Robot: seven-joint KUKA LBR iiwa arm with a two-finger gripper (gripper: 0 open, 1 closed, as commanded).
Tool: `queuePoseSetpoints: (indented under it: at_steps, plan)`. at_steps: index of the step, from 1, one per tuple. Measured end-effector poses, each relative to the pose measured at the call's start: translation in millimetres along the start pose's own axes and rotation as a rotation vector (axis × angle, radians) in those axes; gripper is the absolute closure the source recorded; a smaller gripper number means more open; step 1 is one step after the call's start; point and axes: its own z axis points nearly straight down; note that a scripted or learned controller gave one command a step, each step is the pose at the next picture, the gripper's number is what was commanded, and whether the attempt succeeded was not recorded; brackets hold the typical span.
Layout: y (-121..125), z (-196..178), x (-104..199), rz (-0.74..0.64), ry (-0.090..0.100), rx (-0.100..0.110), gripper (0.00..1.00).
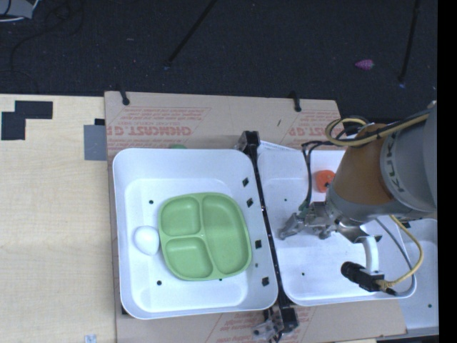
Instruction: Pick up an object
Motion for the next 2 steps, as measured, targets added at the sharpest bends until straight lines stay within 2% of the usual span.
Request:
queuePoseSetpoints:
  at_steps: [1, 2]
  plan:
    - [0, -12, -1, 0.006, 0.000, 0.000, 1.00]
    - [-1, -75, -2, -0.001, -0.001, -0.005, 1.00]
